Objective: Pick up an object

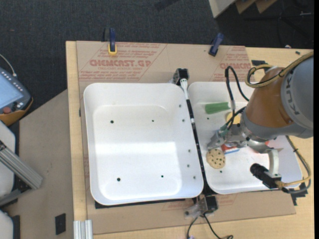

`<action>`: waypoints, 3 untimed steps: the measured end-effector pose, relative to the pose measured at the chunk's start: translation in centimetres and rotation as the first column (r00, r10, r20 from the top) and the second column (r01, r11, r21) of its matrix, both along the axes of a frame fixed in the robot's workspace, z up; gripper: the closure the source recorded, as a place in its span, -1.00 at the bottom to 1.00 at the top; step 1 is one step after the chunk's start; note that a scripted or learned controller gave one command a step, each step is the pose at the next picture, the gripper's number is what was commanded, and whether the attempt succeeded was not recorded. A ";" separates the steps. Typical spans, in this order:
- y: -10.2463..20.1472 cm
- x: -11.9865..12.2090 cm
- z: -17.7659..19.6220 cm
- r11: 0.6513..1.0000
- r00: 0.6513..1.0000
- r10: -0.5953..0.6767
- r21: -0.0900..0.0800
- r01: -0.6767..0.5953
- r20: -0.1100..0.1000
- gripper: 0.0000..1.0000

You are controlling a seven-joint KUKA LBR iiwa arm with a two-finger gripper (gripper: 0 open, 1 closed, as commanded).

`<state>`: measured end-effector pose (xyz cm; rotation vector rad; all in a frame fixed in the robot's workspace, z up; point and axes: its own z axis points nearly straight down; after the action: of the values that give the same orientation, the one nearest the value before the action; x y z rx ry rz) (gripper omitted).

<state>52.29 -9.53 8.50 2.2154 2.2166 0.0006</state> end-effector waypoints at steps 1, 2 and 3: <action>-0.2 0.3 1.8 1.000 1.000 -0.003 -0.001 0.003 0.010 1.00; 9.7 5.5 10.6 1.000 1.000 0.012 0.009 -0.012 0.008 1.00; 15.6 5.1 23.4 1.000 1.000 0.009 0.009 -0.009 0.011 1.00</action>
<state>57.42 6.09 31.88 2.2041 2.2258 0.0238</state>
